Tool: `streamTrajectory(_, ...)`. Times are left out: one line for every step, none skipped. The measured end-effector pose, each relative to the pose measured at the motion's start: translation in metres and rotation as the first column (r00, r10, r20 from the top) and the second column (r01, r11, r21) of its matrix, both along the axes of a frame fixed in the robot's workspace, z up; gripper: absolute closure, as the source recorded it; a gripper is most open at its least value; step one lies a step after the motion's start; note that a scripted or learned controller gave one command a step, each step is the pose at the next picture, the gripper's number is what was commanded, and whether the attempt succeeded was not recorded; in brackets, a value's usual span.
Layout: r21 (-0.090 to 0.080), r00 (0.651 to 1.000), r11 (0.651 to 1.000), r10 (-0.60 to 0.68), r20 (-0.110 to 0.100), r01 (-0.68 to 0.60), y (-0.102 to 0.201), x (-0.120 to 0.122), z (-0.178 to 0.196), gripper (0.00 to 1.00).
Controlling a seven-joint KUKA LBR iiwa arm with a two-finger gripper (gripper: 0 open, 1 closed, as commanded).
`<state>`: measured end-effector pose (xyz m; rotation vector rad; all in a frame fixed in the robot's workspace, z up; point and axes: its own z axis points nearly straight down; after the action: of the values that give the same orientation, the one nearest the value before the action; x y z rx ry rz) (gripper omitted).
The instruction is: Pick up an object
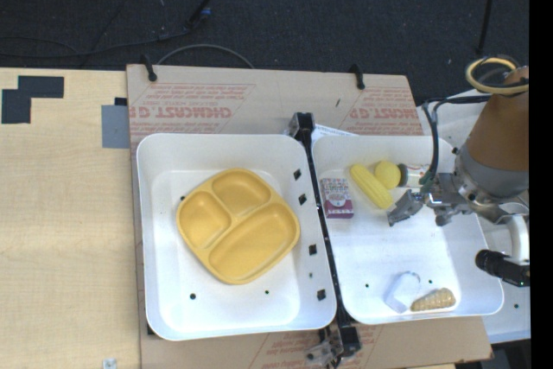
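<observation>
gripper point(421, 205) over right bin point(484, 307), fingers spread, nothing held. advise: centre over yellow corn point(370, 186), descend straight, then close.

Open floor below the corn point(371, 185); beside it the carton point(336, 197) crowds the divider point(316, 220), cup point(401, 290) and bread point(433, 300) far below.

Red print "CHEMCAST GP" twice, upside down, on the brown backing board point(259, 104), small carton's point(336, 197) label unreadable

Bright even light (slightly soft)
</observation>
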<state>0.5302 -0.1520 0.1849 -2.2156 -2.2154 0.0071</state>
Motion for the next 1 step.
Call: streamTrajectory(0.000,1.000,1.000,0.000,0.002,0.000,-0.0002,0.0085,-0.0500,0.00)
